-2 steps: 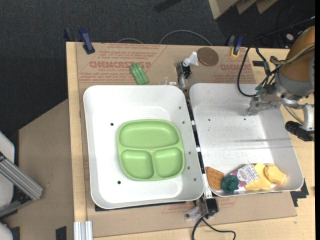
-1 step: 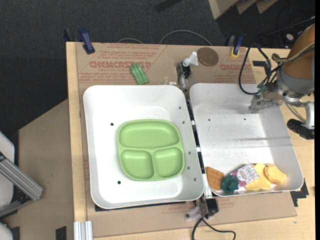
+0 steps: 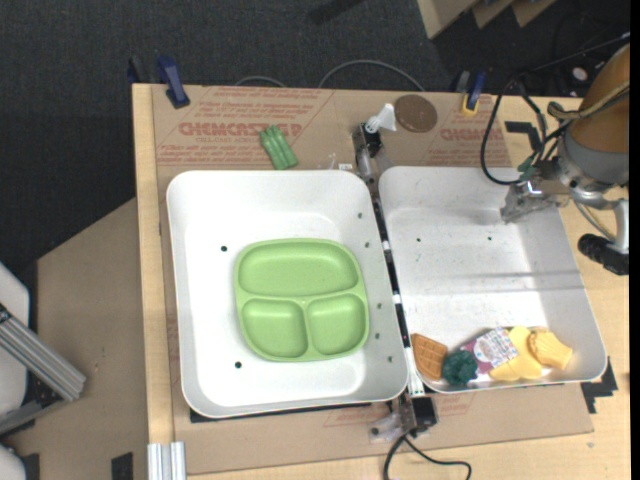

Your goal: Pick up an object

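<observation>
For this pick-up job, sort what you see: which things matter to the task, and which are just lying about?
Job:
tool
toy food pile
right bin

Lying about:
green divided tray
left bin
green clip
brown disc

- Camera view: single fixed camera, mounted above the bench (image 3: 300, 118), looking down at a slant.
- Coverage: both white bins side by side, left bin (image 3: 200, 268) and right bin (image 3: 480, 258), central in frame; dark floor beyond the bench's far edge, along the top.
- Distance: moderate; whole bench width fits, both bins complete.
- Arm (image 3: 600, 128): enters at the right edge, upper part, partly cropped.
</observation>
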`<state>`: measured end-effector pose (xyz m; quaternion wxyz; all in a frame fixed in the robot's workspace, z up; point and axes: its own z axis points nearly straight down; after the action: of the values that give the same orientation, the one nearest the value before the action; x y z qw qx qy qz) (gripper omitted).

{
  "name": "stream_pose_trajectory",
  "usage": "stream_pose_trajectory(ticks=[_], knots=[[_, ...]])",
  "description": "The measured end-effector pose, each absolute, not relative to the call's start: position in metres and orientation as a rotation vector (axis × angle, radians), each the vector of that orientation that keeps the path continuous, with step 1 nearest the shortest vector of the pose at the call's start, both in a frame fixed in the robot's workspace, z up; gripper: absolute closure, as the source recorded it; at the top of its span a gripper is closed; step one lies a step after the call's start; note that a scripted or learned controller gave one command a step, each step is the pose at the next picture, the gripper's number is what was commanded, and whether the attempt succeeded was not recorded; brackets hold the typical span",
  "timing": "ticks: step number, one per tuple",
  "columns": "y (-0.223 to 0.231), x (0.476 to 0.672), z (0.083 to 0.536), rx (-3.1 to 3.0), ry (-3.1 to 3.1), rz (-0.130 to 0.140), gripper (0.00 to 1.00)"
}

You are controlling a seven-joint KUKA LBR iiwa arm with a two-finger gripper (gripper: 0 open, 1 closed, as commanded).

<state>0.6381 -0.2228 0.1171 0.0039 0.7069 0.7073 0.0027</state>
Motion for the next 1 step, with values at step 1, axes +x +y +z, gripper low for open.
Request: stream_pose_trajectory(ticks=[1], knots=[[-0.2229,0.6388,0.1275,2.213,2.214,0.011,1.00]])
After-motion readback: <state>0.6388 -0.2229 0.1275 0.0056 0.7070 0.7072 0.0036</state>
